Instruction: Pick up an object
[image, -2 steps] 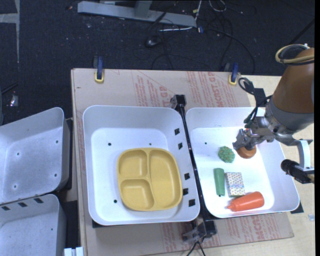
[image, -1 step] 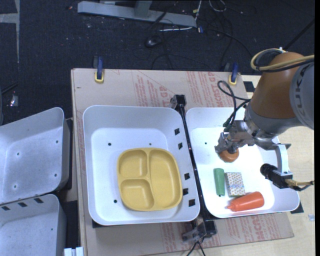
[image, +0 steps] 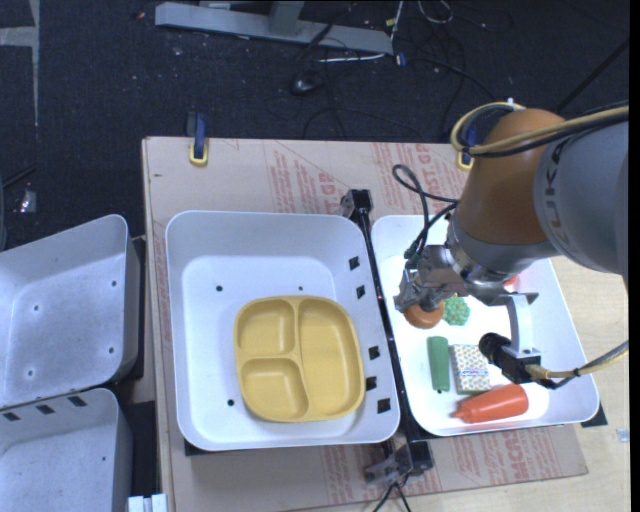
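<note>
End effector (image: 424, 296) low in right bin (image: 570, 330), right over small orange ball (image: 423, 316); we cannot tell its grip state. Green ball (image: 457, 311), green stick (image: 438, 362), box (image: 469, 367), orange carrot (image: 491, 403) nearby.

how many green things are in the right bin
2. A dark green stick lies lengthwise near the bin's middle, left of the small patterned box. A bumpy green ball sits above it, right beside the gripper. The arm covers the bin's upper part, so more may be hidden.
</note>
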